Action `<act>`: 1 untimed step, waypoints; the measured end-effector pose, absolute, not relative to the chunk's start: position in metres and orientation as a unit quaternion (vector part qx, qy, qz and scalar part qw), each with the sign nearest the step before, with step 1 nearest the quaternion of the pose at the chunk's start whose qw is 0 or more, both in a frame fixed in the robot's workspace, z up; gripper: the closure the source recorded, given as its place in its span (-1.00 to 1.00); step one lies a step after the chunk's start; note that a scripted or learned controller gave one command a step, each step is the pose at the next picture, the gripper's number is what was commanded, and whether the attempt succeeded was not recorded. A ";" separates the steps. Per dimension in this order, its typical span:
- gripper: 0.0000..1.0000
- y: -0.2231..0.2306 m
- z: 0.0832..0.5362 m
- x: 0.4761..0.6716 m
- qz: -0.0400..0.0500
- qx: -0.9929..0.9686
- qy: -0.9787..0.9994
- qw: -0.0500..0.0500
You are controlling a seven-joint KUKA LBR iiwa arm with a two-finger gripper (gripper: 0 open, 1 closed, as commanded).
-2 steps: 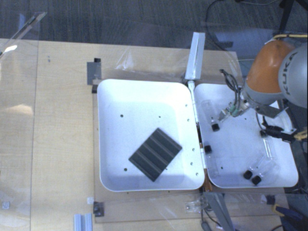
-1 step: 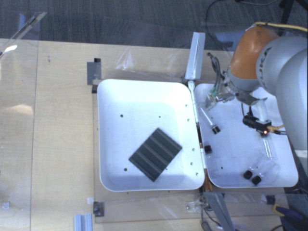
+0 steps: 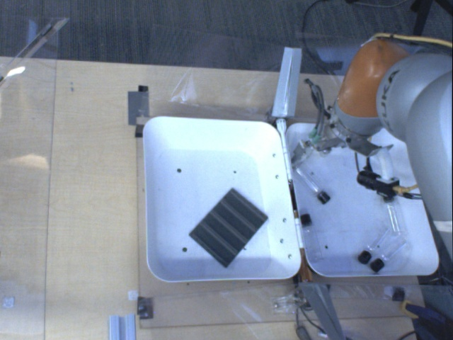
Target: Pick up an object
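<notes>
Pale wooden counter [image 3: 71, 190] carries two shallow white bins side by side. One dark ribbed rectangular pad [image 3: 228, 227] lies tilted in the left bin [image 3: 163, 147], toward its near right part. The right bin [image 3: 417, 257] holds what look like three clear plastic pieces with black ends [image 3: 376, 255], though they are small and hard to count. The gripper [image 3: 316, 142] hangs over the right bin's far left corner, well apart from the pad; whether its fingers are released or clenched I cannot tell.
</notes>
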State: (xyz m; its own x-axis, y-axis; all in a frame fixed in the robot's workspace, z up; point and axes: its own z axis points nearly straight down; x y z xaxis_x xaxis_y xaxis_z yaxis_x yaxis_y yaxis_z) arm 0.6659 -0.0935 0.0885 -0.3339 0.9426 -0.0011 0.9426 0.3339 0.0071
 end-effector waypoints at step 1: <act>-1.00 -0.107 0.089 0.668 0.001 0.502 0.865 -0.007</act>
State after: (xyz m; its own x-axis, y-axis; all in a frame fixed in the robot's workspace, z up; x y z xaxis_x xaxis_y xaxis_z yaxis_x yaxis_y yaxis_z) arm 0.6681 -0.1075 0.0892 -0.4955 0.8685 0.0136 0.8685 0.4956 -0.0062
